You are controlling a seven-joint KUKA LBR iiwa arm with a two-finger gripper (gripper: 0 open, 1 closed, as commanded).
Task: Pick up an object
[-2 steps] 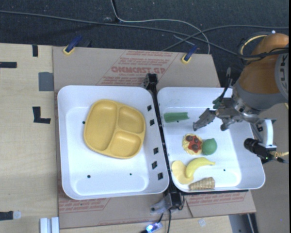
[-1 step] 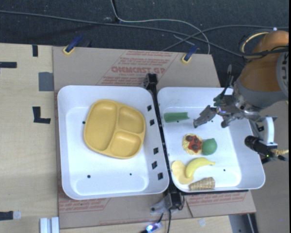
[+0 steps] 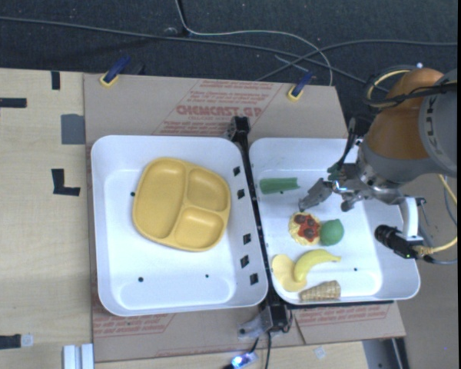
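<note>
Two bins: left bin and right bin sit side by side on the counter, split by a black divider
Landmark: the pizza slice, roughly mid right bin
Pincer: hanging just above and a bit right of the pizza slice, fingers spread apart, nothing between them
Green ball: touching the pizza slice on its right
Green block: up and left of the pizza slice, apart from it
Banana: just below the pizza slice
Yellow disc: below-left, touching the banana
Cone: lowest, under the banana
Yellow plate: well left of the pizza slice, in the left bin
</note>
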